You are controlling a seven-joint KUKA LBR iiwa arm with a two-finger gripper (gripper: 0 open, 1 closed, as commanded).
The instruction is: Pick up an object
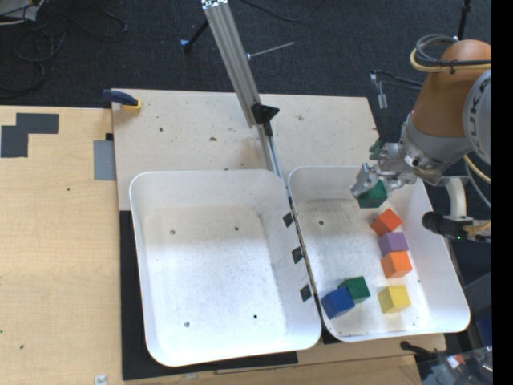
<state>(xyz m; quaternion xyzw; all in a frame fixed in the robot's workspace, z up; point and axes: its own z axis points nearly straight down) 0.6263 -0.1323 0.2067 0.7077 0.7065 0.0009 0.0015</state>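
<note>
My gripper (370, 184) hangs over the back of the right bin (449, 315), and a dark green block (373, 195) sits between its fingers, lifted off the bin floor. Below it in the same bin lie an orange block (387, 220), a purple block (393, 242) and a second orange block (397, 264) in a row. A yellow block (393, 298) rests near the front. A green block (355, 288) and a blue block (337, 301) touch each other near the bin's front left.
The left bin (152, 215) stands beside the right one, split off by a divider with black clips (293, 239). A slanted metal rail (236, 62) rises behind the bins. Black cables lie at the far right near the arm.
</note>
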